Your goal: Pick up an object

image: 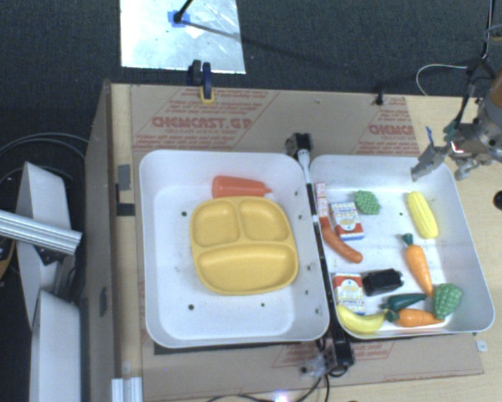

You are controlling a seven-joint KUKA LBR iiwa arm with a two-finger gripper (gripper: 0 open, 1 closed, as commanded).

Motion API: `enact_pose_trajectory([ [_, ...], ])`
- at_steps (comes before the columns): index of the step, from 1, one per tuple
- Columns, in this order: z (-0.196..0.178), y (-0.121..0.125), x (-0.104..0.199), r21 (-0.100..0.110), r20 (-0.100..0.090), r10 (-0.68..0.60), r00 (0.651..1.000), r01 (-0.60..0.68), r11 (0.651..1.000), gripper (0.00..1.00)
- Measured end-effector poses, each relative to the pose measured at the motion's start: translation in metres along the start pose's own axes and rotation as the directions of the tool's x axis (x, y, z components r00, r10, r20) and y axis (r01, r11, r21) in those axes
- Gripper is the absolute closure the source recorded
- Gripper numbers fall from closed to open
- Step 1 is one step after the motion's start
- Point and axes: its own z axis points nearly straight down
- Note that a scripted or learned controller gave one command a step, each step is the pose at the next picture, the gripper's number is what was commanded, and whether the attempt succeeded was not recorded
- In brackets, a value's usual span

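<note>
- Hanging over the top right corner of the right bin (468, 249), my pincer (442, 159) is partly cut off by the frame edge; I cannot tell its state.
- Lying below it in that bin: corn (421, 213), carrot (417, 265), broccoli (447, 298), banana (359, 320).
- Resting in the left bin (163, 249): yellow plate (242, 245), half hiding an orange sausage (240, 186).

We are seeing a yellow plate (242, 247) sitting in the left bin (163, 224), a clamp (202, 77) gripping the cardboard (234, 115).
</note>
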Motion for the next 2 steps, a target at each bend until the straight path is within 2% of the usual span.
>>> enact_pose_trajectory([
  [1, -0.0106, -0.0071, -0.0001, 0.0, 0.0, 0.0, 1.0, 0.0, 1.0, 0.0],
  [2, -0.0061, -0.0093, 0.0, 0.001, 0.0, 0.0, 1.0, 0.0, 1.0, 0.0],
])
